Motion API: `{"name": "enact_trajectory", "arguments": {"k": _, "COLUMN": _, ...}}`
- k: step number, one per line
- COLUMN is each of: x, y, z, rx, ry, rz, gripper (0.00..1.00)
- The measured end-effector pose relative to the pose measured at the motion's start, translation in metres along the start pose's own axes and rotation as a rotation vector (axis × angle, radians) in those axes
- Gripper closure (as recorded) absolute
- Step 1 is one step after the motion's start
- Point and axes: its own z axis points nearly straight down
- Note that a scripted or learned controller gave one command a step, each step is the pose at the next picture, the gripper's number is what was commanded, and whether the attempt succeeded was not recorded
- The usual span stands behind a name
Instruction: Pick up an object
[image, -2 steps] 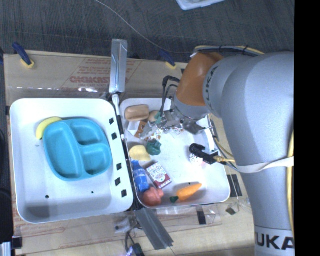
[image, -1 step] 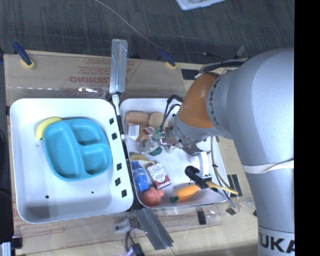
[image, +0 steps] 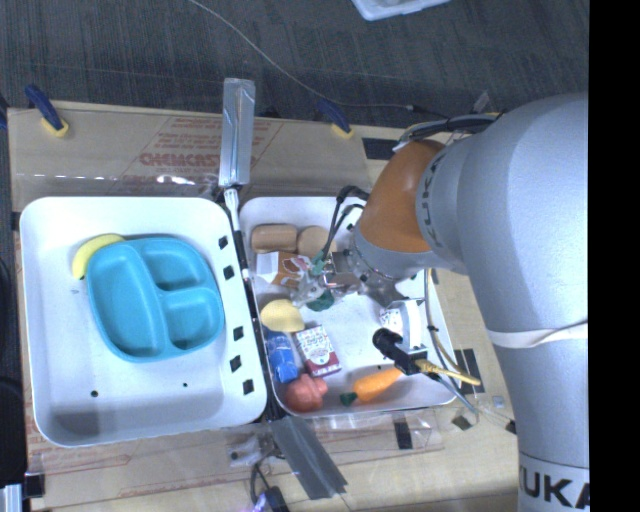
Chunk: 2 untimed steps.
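Note:
My gripper (image: 318, 283) is low in the upper left part of the right bin (image: 440, 395), reaching in from the right. It sits just above a yellow lemon (image: 282, 316) and beside a small red and white packet (image: 292, 268). Two brown bread rolls (image: 275, 238) lie behind it at the bin's far wall. A red and white carton (image: 317, 350), a blue packet (image: 280, 358), a red apple (image: 306, 393) and an orange carrot (image: 378, 384) lie nearer the front. The wrist hides what lies right under the gripper.
The left bin (image: 50, 330) holds a blue divided tray (image: 155, 296) with a yellow banana (image: 92, 251) at its upper left corner. A divider wall (image: 240, 300) separates the two bins. The grey arm (image: 520, 220) covers the right bin's right side.

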Motion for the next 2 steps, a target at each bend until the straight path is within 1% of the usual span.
{"name": "enact_trajectory", "arguments": {"k": 1, "x": 0.057, "y": 0.035, "z": -0.094, "rx": -0.012, "ry": -0.002, "rz": -0.026, "gripper": 1.00}}
{"name": "enact_trajectory", "arguments": {"k": 2, "x": 0.115, "y": 0.049, "z": -0.091, "rx": -0.006, "ry": -0.002, "rz": 0.064, "gripper": 1.00}}
